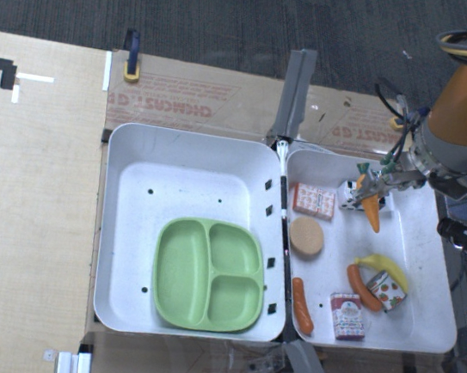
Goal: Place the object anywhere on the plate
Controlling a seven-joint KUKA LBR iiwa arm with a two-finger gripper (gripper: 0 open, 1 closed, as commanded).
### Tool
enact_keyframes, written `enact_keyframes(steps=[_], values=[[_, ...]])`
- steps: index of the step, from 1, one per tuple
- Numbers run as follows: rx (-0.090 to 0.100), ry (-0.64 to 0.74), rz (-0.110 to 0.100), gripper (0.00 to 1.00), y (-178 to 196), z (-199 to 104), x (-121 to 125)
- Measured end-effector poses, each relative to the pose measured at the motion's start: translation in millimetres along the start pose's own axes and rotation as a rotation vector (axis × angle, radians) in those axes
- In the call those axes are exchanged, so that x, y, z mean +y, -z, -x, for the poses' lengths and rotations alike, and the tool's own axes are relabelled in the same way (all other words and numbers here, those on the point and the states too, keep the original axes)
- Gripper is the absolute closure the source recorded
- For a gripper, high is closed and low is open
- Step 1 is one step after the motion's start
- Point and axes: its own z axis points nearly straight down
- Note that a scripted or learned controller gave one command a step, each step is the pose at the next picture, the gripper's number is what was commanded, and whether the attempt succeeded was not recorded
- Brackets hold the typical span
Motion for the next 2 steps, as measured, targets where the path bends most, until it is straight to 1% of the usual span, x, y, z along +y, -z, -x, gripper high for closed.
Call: enact_keyframes(steps=[1, 2], values=[[0.002, 0.044, -0.001, 1.00, 34.1, -99.0, -41.0], [0.000, -0.048, -0.001, 1.00, 62.8, -95.4, -13.5]])
